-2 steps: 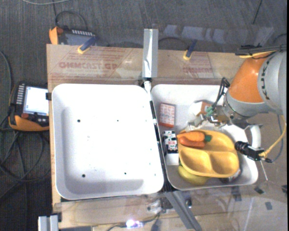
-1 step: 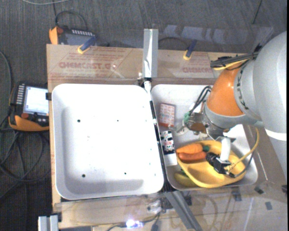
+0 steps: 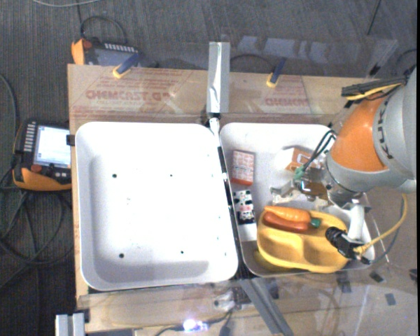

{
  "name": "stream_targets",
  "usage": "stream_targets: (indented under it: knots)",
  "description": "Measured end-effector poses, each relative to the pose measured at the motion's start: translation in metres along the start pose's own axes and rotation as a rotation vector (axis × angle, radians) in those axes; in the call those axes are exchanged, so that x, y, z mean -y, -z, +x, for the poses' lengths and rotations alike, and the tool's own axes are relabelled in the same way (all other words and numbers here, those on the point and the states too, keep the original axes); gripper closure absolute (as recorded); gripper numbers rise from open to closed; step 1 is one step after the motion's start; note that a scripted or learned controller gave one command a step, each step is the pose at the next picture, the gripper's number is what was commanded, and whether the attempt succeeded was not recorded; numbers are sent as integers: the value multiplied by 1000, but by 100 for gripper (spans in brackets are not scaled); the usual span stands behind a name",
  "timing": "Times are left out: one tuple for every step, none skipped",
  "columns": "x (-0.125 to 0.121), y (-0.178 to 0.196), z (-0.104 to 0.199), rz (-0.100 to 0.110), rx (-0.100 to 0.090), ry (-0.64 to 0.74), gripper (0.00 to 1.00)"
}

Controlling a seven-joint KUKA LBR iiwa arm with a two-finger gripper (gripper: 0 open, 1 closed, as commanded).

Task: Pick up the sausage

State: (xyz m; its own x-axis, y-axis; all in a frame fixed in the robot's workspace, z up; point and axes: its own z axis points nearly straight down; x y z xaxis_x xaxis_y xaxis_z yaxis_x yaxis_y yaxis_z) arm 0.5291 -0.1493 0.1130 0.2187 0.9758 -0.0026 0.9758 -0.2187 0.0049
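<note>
White left bin [image 3: 154,201] lies at 9 o'clock; right bin [image 3: 266,142] sits beside it, edges touching. Grey arm [image 3: 378,142] with orange band enters from 3 o'clock over the right bin. Yellow tray [image 3: 301,247] sits at the right bin's 6 o'clock. Sausage [image 3: 287,218], orange-red, rests on the tray's upper edge. Gripper [image 3: 304,180] hangs just above it, near, at 12 o'clock of the sausage; grip state: cannot tell.
</note>
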Motion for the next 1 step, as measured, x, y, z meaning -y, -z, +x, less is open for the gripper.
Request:
stream_targets:
  knots:
    - [34, -21, -19, -19, -1, 4, 0]
